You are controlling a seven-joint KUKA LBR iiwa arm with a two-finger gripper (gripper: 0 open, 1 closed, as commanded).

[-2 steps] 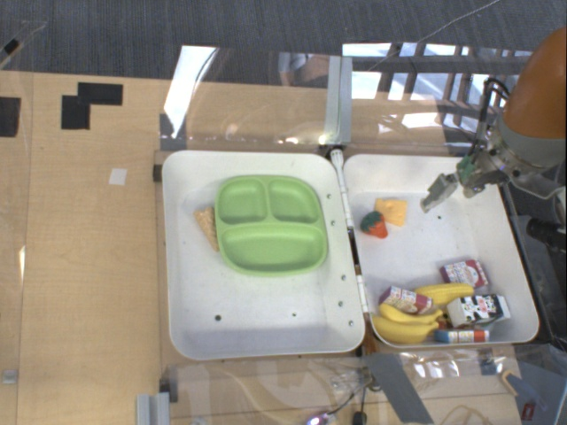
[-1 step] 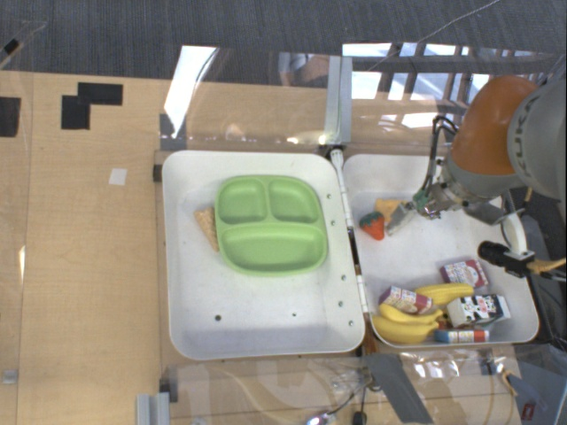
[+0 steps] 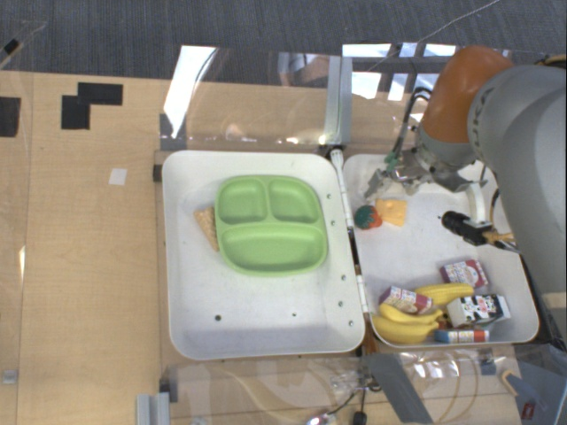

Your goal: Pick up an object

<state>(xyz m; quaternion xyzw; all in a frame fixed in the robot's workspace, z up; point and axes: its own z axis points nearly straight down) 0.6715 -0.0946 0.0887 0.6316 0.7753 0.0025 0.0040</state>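
The gripper (image 3: 383,173) hangs over the far left part of the right bin (image 3: 416,237); how wide it stands, I cannot tell. Just near of it lie an orange wedge (image 3: 392,212) and a small strawberry (image 3: 367,217). The left bin (image 3: 257,326) holds a green divided plate (image 3: 269,225). The wooden surface (image 3: 80,264) stretches left; dark carpet (image 3: 266,11) lies beyond.

A green divided plate (image 3: 269,225) sits mid-way in the left white bin (image 3: 190,321). A tan waffle piece (image 3: 207,227) lies touching the plate at its nine o'clock. Black blocks (image 3: 91,102) mark the bench (image 3: 80,264) toward ten o'clock.
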